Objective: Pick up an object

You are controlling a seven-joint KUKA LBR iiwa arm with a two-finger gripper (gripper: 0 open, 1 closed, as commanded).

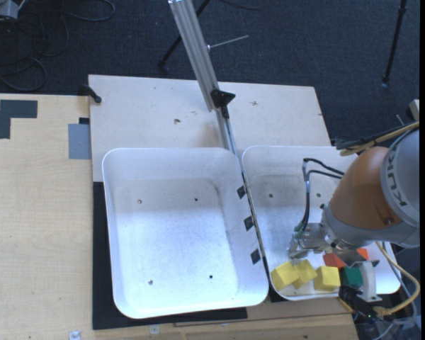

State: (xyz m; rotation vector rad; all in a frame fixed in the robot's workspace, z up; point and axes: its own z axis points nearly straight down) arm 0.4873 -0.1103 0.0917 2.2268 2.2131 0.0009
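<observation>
The arm (372, 190) reaches down into the right bin (276, 190), its tool (302, 245) just above yellow blocks (297, 273); whether the tool grips anything, I cannot tell.

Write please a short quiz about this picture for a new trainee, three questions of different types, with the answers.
1. True or false: the objects lie in the left bin.
2. Which colour has the block nearest the camera-side rim of the right bin? A) yellow B) blue C) white
3. Fill in: the arm has an ______ band above the wrist.

Key: 1 false, they lie in the right bin; 2 A; 3 orange.
</observation>
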